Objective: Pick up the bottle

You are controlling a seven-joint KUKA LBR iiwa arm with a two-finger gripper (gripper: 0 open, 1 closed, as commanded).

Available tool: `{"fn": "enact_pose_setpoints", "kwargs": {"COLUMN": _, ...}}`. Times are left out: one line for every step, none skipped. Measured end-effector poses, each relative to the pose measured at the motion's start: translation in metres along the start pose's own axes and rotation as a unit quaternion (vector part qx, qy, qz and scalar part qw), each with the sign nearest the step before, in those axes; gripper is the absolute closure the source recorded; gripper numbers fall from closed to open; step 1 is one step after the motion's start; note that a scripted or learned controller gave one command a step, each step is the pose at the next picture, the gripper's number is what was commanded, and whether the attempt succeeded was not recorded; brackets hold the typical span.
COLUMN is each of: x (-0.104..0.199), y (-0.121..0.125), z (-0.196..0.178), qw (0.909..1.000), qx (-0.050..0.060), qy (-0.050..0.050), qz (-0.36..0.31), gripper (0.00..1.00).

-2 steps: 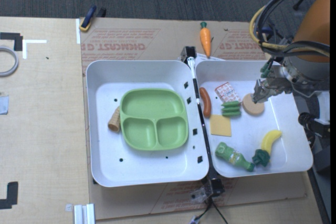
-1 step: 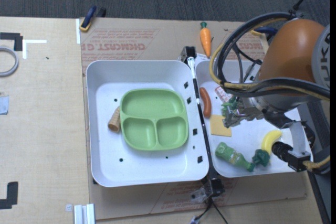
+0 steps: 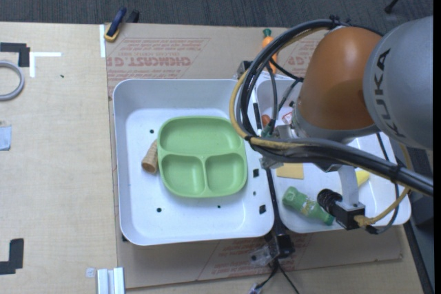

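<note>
Nearest, in the right bin (image 3: pixel 303 225), close to its front wall, the bottle (image 3: pixel 304 204) lies on its side: green, slanted, its left end a little further back. Just behind it sits a flat yellow piece (image 3: pixel 290 171), with another yellow bit (image 3: pixel 363 179) further right. The grey arm (image 3: pixel 386 100) with its orange band (image 3: pixel 337 82) hangs over most of that bin, and cables loop off its left side. The left bin (image 3: pixel 131 169) holds a green divided plate (image 3: pixel 202 155) with three compartments, and a tan cork-like thing (image 3: pixel 149 159) touches or nearly touches the plate's left rim. Both bins sit on a cardboard sheet (image 3: pixel 158 55) on the counter (image 3: pixel 55 169). Further back, a small orange thing (image 3: pixel 267 39) sits past the right bin, a blue and yellow tool (image 3: pixel 115 23) lies at the cardboard's far corner, and a tape ring (image 3: pixel 8 80) is far left. Risks, as judgement: the bottle is round and lying down, so a grasp off its axis would likely roll it or squirt it out. It is near the front wall, so a low approach could hit the rim or shove it into the corner. The yellow piece is close enough to get nudged or caught too. Pincer: I cannot tell whether it is open or closed, or what it touches. Nothing seen confirms a hold on the bottle, which looks to be resting on the bin floor.
</note>
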State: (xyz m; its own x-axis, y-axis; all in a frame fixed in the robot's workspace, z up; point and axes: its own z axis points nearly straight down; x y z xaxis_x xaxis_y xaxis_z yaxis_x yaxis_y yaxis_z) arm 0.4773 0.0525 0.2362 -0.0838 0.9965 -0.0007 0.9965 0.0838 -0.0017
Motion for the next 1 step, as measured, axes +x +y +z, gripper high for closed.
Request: {"fn": "enact_pose_setpoints", "kwargs": {"x": 0.055, "y": 0.0045, "z": 0.0125, "qw": 0.9951, "qx": 0.0, "qy": 0.0, "qz": 0.098, "gripper": 1.0}}
